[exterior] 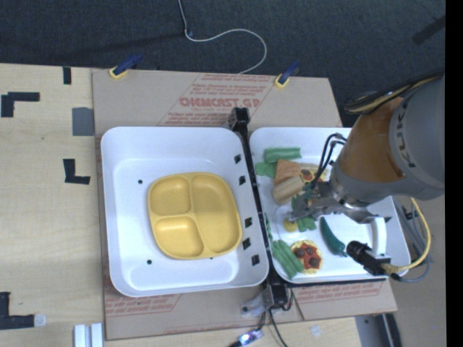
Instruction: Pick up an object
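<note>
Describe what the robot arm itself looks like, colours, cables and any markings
The thick, rounded grey arm carries a broad orange band above the wrist and dark lettering along its right side. Thin black cables loop beside the wrist, leading down to a dark metal gripper. A yellow-and-black cable trails below.

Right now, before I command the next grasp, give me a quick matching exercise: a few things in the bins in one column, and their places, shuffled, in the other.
Things:
1. yellow divided plate
2. green bean pod
3. small pizza slice
4. gripper

Places:
A. near edge of the right bin
B. middle of the right bin, over the toy food
C. far side of the right bin
D. middle of the left bin

Pairs: 1-D, 2-C, 3-A, 4-B
</note>
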`<state>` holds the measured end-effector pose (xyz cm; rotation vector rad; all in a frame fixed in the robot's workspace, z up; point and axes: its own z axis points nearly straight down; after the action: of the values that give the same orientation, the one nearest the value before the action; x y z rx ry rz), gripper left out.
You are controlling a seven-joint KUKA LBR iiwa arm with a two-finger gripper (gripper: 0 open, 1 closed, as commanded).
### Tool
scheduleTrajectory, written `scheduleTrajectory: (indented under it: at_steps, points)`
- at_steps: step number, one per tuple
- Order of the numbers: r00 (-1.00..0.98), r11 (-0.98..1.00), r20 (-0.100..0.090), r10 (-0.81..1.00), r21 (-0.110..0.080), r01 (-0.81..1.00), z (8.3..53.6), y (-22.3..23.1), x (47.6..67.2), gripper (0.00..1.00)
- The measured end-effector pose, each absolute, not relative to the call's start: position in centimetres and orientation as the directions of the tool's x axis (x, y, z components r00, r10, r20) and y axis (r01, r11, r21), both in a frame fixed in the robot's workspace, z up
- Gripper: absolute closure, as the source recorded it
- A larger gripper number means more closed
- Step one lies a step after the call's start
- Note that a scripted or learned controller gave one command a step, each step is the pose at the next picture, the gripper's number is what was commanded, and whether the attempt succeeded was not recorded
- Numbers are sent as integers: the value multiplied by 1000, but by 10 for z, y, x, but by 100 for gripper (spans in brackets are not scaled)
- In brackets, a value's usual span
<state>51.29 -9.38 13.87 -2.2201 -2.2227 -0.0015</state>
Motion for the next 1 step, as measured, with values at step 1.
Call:
scheduleTrajectory:
  at_steps: [1]
  points:
    - [-3,3,0,1000,2,1000,191,-83,510,100]
